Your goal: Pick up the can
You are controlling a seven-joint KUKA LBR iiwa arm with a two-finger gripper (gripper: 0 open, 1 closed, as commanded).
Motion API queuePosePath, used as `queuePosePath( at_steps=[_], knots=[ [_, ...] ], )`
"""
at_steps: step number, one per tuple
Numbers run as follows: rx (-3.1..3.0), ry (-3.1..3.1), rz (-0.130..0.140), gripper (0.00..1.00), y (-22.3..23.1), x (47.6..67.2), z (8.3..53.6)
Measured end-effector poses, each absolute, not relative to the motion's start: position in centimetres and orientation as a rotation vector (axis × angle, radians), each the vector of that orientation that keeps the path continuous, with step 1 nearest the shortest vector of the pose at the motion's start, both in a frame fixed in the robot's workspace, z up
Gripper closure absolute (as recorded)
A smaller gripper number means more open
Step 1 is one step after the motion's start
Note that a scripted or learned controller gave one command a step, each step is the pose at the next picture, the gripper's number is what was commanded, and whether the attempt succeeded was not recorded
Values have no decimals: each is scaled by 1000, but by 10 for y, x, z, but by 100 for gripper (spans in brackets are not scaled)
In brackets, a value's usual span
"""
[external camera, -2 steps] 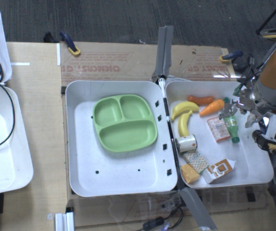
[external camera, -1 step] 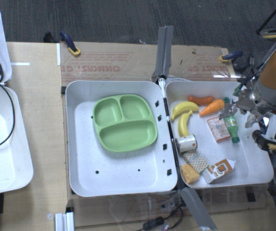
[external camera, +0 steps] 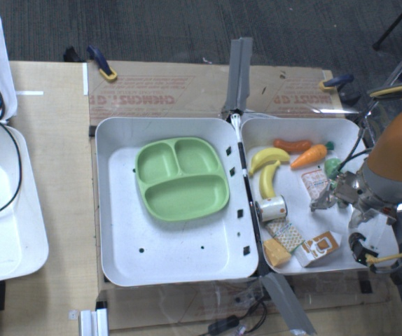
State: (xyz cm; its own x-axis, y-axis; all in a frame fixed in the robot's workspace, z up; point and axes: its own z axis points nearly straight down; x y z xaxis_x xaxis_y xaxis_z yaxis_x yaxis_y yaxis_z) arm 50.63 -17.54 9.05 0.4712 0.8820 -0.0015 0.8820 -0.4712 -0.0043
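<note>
The gripper (external camera: 329,200) hangs low over the right bin (external camera: 285,126), well to the right of the can (external camera: 272,208). How far it is parted I cannot tell, since the metal parts blur together at this slant. Nothing shows between its tips, so I judge it empty. It sits apart from the can, with a small printed packet (external camera: 314,183) just beside it on the can's side.

The can lies on its side near the bin's left wall, so it offers a rounded flank rather than a flat top, and a grasp across the barrel looks the likely approach.

Taking the can as landmark: 2 bananas (external camera: 266,170) lie just above it, a carrot (external camera: 307,157) further up and right, a checked item (external camera: 286,234) just below, a yellow block (external camera: 276,253) lower still, and a small carton (external camera: 319,248) below and to the right. This crowding leaves little room for finger entry.

The green divided plate (external camera: 181,179) rests in the left bin (external camera: 117,257), well left of the can.
</note>
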Motion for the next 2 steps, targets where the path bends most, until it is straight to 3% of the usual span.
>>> queuePosePath(
  at_steps=[1, 2],
  knots=[
    [-2694, -1609, 8, 100, -176, 506, 99],
    [-2396, -2032, 4, 100, -185, 523, 236]
  ],
)
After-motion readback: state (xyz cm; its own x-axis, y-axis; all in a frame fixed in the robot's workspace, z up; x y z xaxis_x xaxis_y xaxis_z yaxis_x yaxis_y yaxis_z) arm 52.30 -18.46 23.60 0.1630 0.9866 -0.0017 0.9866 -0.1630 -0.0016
